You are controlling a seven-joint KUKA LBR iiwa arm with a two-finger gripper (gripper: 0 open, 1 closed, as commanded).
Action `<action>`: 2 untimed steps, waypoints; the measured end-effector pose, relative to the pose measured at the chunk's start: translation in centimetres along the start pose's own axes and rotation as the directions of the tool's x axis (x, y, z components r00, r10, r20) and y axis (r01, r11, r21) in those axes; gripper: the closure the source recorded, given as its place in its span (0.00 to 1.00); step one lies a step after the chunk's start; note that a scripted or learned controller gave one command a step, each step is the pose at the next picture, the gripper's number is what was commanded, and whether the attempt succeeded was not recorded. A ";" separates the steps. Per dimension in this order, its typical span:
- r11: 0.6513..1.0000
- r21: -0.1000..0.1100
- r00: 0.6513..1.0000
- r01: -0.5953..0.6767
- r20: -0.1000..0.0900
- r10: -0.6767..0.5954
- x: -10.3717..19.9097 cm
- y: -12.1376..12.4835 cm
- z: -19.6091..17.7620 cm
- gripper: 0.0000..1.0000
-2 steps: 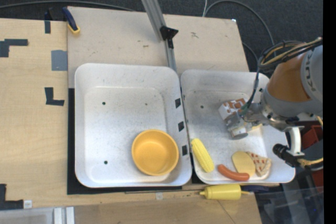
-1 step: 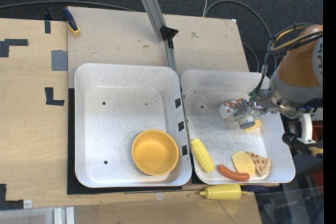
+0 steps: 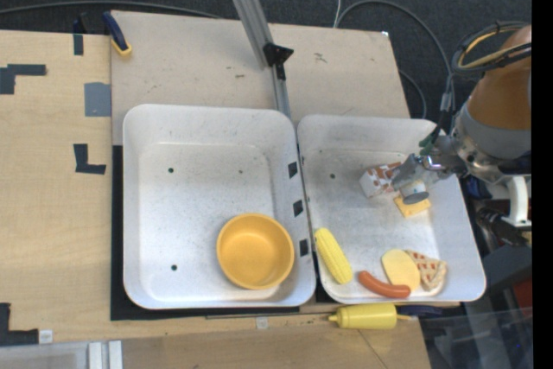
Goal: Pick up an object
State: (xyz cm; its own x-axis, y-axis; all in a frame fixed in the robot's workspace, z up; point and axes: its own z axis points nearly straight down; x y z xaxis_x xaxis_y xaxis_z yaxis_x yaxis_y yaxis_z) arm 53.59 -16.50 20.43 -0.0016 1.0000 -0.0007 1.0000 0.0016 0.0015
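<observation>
**Claw low over the right bin, beside a carton and a yellow block**

The claw sits in the upper right part of the right bin, reaching in from the frame's right on the grey arm with its orange band. Whether it is open or closed on anything cannot be told; its tip is blurred against the things beneath it. Just left of the tip lies a small white and brown carton, touching or nearly touching it. Just below the tip lies a small yellow block.

Lower in the same bin, along its bottom edge, lie a corn cob at the left, a red sausage, a pale yellow slice and a pizza slice at the right. A yellow bottle lies on the bench just below this bin.

In the left bin, a yellow bowl stands upright in the lower right corner. A grey pole slants from the top of the frame down to the gap between the bins.
</observation>
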 end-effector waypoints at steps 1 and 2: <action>1.000 0.004 1.000 0.004 -0.002 -0.004 4.8 -0.2 0.5 1.00; 1.000 0.003 1.000 0.006 -0.003 -0.006 10.1 0.2 -0.9 1.00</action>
State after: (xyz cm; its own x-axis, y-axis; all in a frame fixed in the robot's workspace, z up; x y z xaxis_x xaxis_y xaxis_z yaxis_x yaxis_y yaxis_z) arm 53.82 -6.44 21.37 -0.0078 1.0000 0.0020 1.0000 0.0078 -0.0011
